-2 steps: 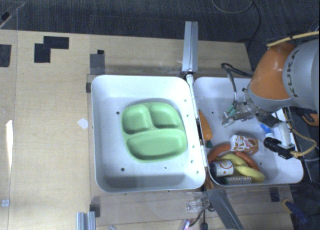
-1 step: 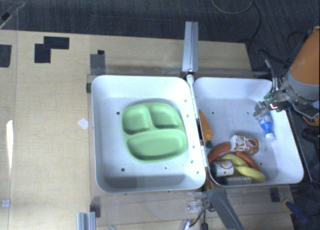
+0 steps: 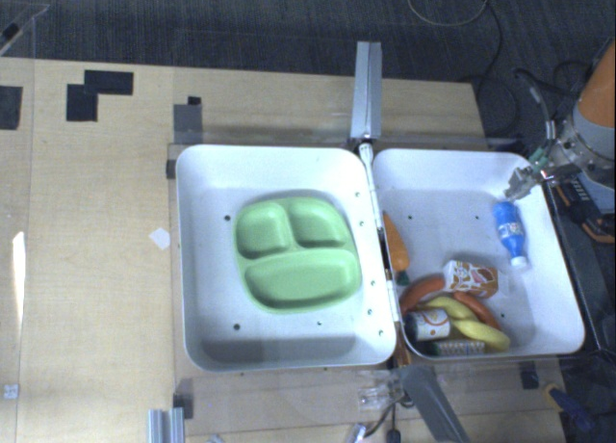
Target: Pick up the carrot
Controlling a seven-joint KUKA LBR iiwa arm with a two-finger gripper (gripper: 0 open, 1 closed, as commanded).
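The carrot (image 3: 395, 247) is lying along the left wall of the right bin (image 3: 452, 167), pressed against the divider, its tip pointing far. Near it, toward the near wall, a cluster is crowding the corner: a banana (image 3: 472, 327), a red sausage (image 3: 423, 289) and a small packet (image 3: 472, 277). A blue bottle (image 3: 510, 231) is resting by the right wall. The jaws (image 3: 525, 179) are hovering over the far right corner, well apart from the carrot; whether they are released or clenched I cannot tell. The middle of this bin's floor is lying open. A green tray (image 3: 296, 250) is sitting in the left bin (image 3: 202, 239).
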